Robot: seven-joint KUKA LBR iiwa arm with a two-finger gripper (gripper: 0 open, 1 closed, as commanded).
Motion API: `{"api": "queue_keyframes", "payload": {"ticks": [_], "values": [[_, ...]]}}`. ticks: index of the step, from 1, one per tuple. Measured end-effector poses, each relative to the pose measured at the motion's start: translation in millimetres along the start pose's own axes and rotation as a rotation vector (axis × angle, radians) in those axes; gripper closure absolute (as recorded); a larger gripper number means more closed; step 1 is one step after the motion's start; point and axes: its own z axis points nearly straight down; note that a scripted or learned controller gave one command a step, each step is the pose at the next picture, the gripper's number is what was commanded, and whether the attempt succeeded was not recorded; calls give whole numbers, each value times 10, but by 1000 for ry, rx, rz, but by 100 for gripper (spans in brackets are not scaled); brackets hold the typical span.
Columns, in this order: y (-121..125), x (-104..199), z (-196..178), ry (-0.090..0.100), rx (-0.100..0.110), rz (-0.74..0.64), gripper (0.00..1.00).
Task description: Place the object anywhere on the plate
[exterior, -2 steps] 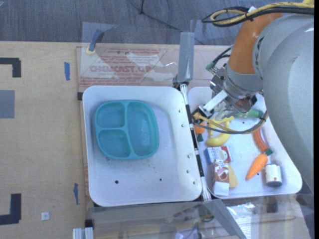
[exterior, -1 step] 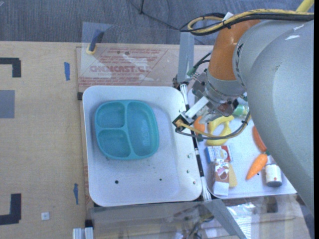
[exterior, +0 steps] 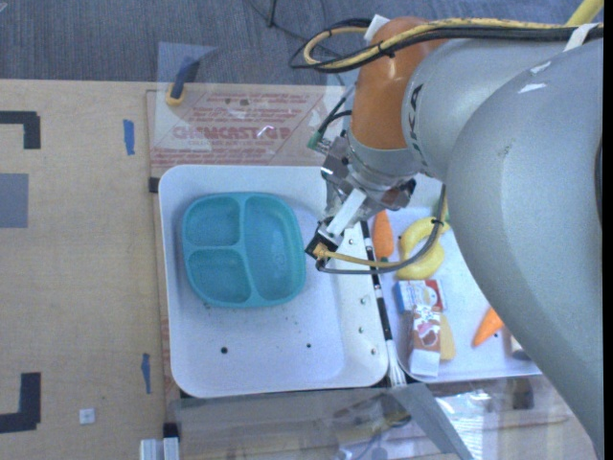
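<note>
A robotics lab: white bins on a taped bench, loose cables.

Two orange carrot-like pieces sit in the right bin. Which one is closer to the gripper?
The upper carrot, lying just beside the gripper and left of the banana. The other carrot lies lower right, by the arm's edge.
</note>
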Motion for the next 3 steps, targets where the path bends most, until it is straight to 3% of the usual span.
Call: {"api": "queue_keyframes", "payload": {"ticks": [1,2,3], "values": [[-267,495,9,0,-1,-176,100],[-761,548,-7,0,2,-665,100],[-1158,-38,740,6,-8,-688,100]]}}
